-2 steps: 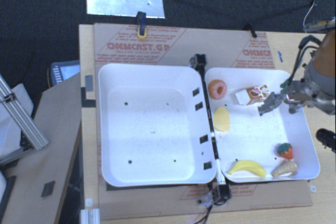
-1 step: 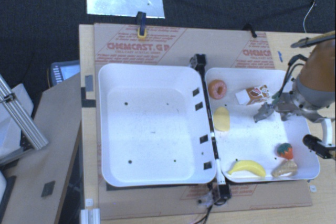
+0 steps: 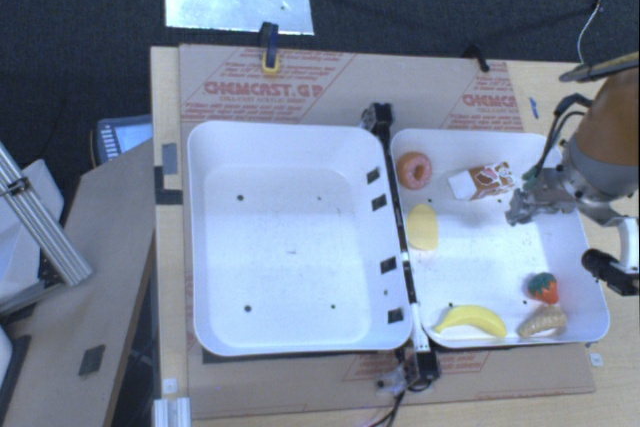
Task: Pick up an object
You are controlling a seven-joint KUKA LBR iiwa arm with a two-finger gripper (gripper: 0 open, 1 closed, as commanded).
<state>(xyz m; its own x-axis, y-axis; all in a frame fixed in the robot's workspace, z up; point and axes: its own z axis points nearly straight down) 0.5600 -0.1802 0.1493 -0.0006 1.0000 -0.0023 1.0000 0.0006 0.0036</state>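
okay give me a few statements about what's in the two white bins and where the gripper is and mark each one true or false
1. The banana lies in the right bin, near its front edge. True.
2. The doughnut lies in the left bin. False: it lies in the right bin, near the back left corner.
3. The gripper is over the right bin, close beside the small carton. True.
4. The strawberry sits on top of the banana. False: the two lie apart, the strawberry further right.
5. The pale yellow piece lies beside the divider between the bins. True.
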